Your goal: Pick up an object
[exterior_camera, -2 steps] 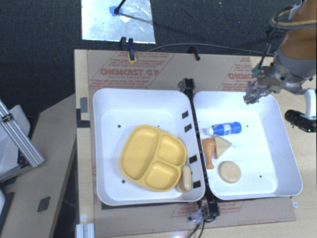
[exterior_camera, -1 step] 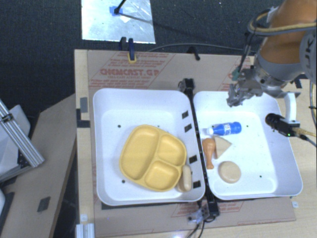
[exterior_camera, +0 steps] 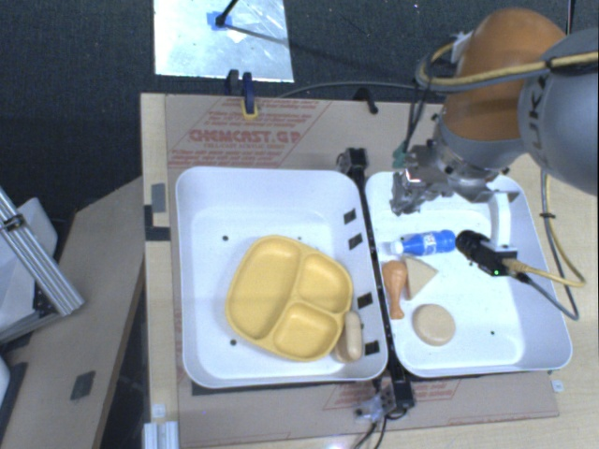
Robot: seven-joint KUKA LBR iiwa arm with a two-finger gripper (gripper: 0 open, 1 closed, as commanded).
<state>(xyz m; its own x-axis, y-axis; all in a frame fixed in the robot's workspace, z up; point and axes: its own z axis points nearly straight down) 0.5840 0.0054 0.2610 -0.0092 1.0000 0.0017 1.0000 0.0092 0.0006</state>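
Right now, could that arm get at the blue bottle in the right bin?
Probably yes. The blue bottle lies uncovered just below the gripper, apart from the other items in the right bin, with nothing between them.

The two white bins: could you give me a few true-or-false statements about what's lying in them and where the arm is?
1. The yellow plastic divided tray lies in the left white bin. True.
2. The blue and white plastic bottle stands upright. False: it lies on its side in the right white bin.
3. The tool is above the right bin. True.
4. The round tan disc sits on the yellow tray. False: it lies in the right bin.
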